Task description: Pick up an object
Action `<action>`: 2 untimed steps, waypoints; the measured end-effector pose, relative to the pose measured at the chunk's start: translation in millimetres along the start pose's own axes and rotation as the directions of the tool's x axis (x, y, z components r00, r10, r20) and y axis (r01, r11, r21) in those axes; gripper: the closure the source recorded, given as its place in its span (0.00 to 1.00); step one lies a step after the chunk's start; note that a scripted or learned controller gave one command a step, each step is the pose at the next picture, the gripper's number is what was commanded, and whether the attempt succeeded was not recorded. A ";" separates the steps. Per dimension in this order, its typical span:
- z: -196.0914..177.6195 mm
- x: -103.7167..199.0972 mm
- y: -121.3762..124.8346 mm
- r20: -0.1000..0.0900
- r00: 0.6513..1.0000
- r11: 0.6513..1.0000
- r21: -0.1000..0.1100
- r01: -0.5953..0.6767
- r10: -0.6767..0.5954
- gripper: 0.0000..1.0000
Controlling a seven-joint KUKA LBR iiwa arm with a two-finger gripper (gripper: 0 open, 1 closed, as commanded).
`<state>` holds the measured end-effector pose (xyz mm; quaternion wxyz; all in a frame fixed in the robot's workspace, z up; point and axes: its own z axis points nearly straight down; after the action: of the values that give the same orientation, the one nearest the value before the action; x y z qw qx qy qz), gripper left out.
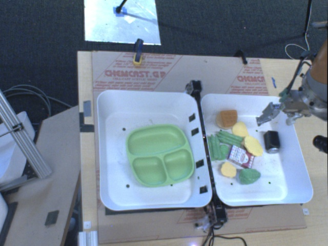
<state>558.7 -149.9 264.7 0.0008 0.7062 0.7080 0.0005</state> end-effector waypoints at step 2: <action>169.1 -18.9 42.3 -0.001 1.000 1.000 0.000 0.001 -0.001 0.00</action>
<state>601.4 -168.8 95.7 0.0006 0.7059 0.7083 0.0010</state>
